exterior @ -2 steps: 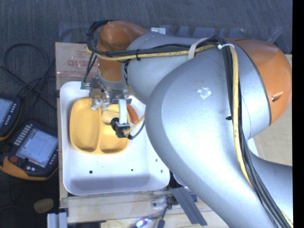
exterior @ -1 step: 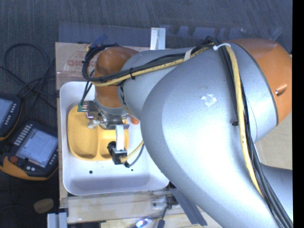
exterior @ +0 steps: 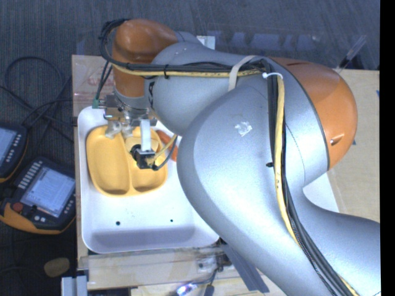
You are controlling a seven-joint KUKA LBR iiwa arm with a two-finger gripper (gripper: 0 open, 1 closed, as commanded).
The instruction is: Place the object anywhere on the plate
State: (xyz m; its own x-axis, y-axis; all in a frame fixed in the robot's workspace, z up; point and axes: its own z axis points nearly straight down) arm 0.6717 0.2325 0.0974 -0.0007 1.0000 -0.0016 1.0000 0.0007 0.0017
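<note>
A yellow plate (exterior: 108, 162) with a ridge down its middle lies in the left white bin (exterior: 133, 227), towards the bin's far end. My gripper (exterior: 128, 128) hangs low over the plate's far part, reaching down from the orange-banded wrist. A small orange object (exterior: 165, 142) peeks out at the plate's right edge, just right of the gripper. Most of it is hidden behind the arm. I cannot tell whether it rests on the plate or beside it, or whether the gripper touches it.
The big grey arm covers the right bin and the right side of the left bin. The near half of the left bin shows bare white floor. Pendants and cables lie on the floor to the left of the bench.
</note>
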